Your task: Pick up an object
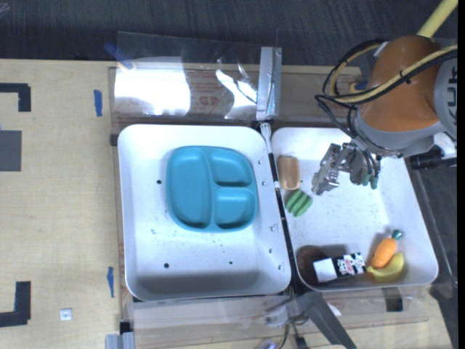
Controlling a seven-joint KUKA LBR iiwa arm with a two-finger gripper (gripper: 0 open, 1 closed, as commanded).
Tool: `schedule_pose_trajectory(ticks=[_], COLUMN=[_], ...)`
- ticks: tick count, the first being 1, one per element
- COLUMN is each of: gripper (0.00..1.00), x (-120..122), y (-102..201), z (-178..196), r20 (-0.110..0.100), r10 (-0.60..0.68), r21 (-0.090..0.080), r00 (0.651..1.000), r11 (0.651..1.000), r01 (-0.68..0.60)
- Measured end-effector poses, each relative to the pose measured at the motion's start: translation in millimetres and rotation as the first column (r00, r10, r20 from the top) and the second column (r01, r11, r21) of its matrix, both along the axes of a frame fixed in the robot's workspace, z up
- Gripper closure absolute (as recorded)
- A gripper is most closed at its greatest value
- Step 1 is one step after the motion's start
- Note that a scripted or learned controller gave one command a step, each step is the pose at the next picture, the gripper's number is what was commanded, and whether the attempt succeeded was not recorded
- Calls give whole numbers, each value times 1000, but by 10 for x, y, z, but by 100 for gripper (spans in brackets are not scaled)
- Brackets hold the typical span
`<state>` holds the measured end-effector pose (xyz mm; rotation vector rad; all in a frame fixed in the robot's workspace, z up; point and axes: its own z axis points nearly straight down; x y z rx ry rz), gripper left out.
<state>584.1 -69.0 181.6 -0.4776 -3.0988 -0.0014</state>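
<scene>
Gripper (341,169) sits over the right bin (407,217), upper-middle part, hanging off the grey arm (403,86) w/ the orange band that comes in from the right. You can see two prongs: one pale grey on the left pointing down-left, one darker w/ teal bits to its right. A gap shows between them, so fingers look spread, nothing between them. Can't tell if the tips touch the bin floor or hover above it.

Taking the gripper as your ref point:
- Green ridged piece (298,203) lies just below-left of it, near the pale prong's tip but apart from it, on the bin floor.
- Tan bread-like piece (289,171) is left of the gripper, just above the green one, close to the bin's left wall.
- Carrot (385,251) w/ green top is well below and right, in the bin's lower-right corner, resting against a banana (389,269).
- Black-and-white packet (352,265) is well below, beside the banana's left end; a white block (325,269) and a dark brown round thing (312,256) sit further left along the bottom wall. Can't ID those last two.
- Left bin (145,253) is well to the left, holding a blue divided tray (212,187), three compartments, lying flat.
</scene>
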Motion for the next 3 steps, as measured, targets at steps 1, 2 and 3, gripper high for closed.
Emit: schedule_pose_trajectory(ticks=[1,2,3], gripper=[100,100,100], x=[335,206,-413], y=[178,436,757], z=[4,0,-1], r20=[5,0,-1], r10=[-366,-695,-546], r21=[-2,-6,-6], r00=[930,719,838], r11=[930,719,838], r01=[366,695,546])
